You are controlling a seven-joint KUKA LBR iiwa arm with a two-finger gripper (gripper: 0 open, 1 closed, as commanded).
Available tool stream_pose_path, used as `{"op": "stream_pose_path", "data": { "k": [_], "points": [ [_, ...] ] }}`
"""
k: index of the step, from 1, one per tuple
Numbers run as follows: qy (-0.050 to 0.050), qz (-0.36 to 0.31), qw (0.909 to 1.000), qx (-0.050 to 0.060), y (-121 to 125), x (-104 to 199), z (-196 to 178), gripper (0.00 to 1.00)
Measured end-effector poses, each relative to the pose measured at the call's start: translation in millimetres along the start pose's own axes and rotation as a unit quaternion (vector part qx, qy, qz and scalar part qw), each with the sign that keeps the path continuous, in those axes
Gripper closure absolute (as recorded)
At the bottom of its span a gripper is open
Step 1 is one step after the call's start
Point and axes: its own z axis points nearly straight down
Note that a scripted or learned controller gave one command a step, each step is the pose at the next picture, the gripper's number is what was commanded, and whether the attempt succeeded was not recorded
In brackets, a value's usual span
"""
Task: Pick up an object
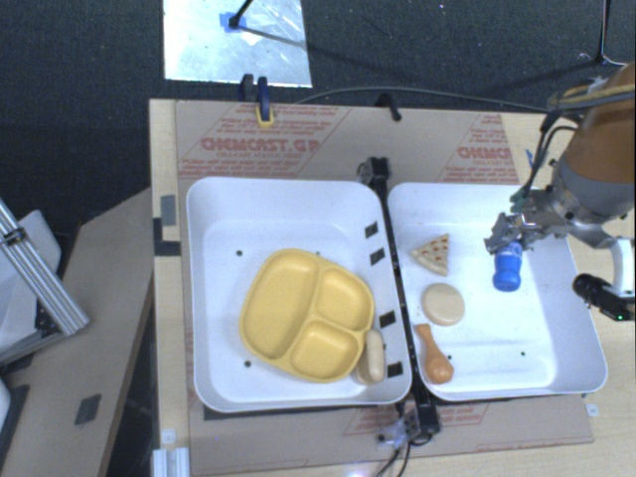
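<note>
Hanging just below end effector (512,235), perhaps gripped, blue bottle (508,268)

Tray (298,311) in left bin (219,266); bottle (508,268) in right bin (576,356).

two white bins (298,192), one yellow tray (303,316), one blue bottle (508,269), four food pieces (432,254)

Yellow tray (298,316) looked smooth, glossy plastic. The 2 white bins (288,207) were seen as smooth matt plastic. Board (268,132) underneath looked like matt cardboard w/ red print. Blue bottle (508,269): plastic, approx. glossy.
</note>
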Motion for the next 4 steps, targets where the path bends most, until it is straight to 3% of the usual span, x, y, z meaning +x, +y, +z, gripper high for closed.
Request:
{"op": "stream_pose_path", "data": {
  "k": [2, 4],
  "points": [
    [0.0, 0.0, 1.0, 0.0, 13.9, 90.5, -0.9, 1.0],
    [0.0, 0.0, 1.0, 0.0, 40.5, 200.5, -2.8, 1.0]
  ]
}}
